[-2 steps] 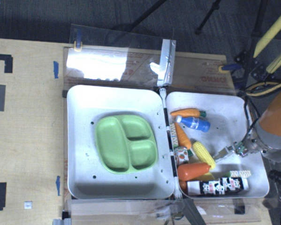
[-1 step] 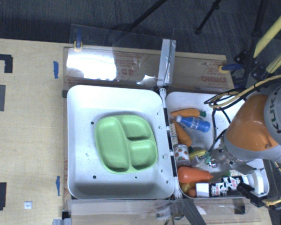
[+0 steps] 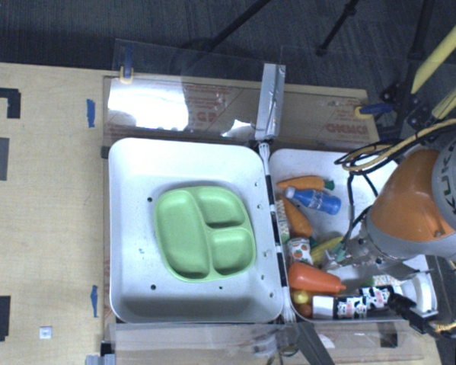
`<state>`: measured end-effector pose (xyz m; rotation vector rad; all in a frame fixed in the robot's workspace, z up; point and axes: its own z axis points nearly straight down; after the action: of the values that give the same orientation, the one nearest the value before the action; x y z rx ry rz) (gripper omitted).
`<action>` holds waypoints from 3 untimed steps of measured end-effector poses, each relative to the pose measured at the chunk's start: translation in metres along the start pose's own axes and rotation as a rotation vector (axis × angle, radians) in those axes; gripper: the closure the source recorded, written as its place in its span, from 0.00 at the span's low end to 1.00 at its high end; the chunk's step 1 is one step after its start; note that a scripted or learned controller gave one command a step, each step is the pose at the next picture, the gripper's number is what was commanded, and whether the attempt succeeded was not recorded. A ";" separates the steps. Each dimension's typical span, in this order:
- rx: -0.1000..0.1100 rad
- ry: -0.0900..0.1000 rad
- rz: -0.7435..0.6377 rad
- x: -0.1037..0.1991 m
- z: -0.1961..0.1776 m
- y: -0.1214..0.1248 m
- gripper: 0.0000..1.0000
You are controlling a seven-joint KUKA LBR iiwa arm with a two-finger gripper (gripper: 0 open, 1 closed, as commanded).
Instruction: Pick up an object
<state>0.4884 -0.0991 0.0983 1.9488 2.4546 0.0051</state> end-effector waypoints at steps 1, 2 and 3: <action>-0.003 -0.009 0.005 -0.005 -0.002 0.000 0.00; 0.003 -0.002 0.011 -0.012 0.011 0.034 0.00; -0.002 -0.002 0.012 -0.013 0.001 0.036 1.00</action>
<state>0.5259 -0.1034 0.0977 1.9614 2.4404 0.0054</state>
